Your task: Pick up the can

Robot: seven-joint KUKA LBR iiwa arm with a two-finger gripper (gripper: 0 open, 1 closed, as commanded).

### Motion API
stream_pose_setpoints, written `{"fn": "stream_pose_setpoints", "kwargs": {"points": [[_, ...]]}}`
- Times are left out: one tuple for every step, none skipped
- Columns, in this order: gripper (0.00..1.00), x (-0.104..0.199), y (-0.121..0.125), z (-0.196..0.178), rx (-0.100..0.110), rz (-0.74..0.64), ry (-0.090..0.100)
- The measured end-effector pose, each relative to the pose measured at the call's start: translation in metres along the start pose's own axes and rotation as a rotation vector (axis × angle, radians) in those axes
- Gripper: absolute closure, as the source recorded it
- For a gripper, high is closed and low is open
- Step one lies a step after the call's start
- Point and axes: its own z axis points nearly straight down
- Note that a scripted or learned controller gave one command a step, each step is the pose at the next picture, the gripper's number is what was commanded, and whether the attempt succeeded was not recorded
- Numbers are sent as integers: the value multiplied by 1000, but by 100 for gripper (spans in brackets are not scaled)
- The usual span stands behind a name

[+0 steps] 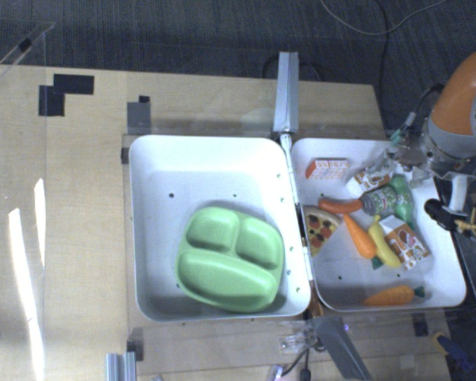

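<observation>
Although toys crowded the right bin (452, 288), the can (387, 202) lay on its side toward its two o'clock corner, beside a carrot (360, 236) and a small carton (404, 243). Its long axis ran nine to three o'clock; which end was the top was unclear. It looked light, rigid and smooth, likely to roll, so pinching across the round body midway seemed best. At the can's two o'clock, the gripper (403, 159) hovered near; its opening could not be told.
</observation>
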Motion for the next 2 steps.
{"fn": "stream_pose_setpoints", "kwargs": {"points": [[0, 5, 25, 30, 9, 57, 4], [0, 20, -17, 33, 18, 72, 4]]}}
